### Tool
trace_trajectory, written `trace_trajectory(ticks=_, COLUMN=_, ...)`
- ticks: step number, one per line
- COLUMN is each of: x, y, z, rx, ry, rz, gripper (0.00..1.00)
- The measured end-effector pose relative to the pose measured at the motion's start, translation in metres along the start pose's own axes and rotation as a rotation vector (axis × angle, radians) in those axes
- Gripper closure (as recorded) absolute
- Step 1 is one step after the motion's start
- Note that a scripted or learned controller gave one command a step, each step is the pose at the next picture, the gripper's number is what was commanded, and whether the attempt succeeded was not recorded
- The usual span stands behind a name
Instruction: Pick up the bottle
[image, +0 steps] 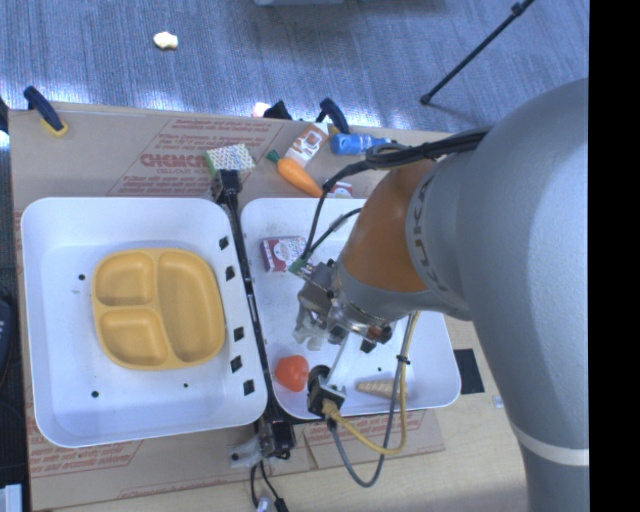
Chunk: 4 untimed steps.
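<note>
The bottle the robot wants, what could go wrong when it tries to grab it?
1. The pincer is low in the right bin, where a red packet, an orange ball and a cone lie close by. It might close on one of those instead.
2. The big arm covers much of that bin, so I cannot spot a bottle. The grab may miss.

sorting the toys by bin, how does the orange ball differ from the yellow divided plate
The small round orange ball lies in the right white bin; the large yellow divided plate lies in the left white bin. The ball is rounded and plain; the plate is flat with three compartments. Both rest on bin floors.
</note>
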<state>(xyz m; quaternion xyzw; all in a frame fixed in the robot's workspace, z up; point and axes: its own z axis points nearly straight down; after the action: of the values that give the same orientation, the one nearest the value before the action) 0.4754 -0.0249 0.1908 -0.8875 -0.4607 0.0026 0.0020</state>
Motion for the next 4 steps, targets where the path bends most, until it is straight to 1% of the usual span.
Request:
trace_trajectory(ticks=1, x=0.044, y=-0.030, z=-0.021, rx=-0.003, ry=0.001, rz=-0.165, gripper=1.00)
trace_trajectory(ticks=2, x=0.005, y=-0.003, z=-0.124, rx=-0.005, ry=0.000, rz=-0.577, gripper=1.00)
trace_trajectory(ticks=3, x=0.016, y=-0.012, z=-0.057, rx=-0.001, ry=-0.001, rz=-0.654, gripper=1.00)
trace_trajectory(ticks=4, x=0.012, y=-0.008, z=0.000, rx=0.000, ry=0.000, rz=-0.524, gripper=1.00)
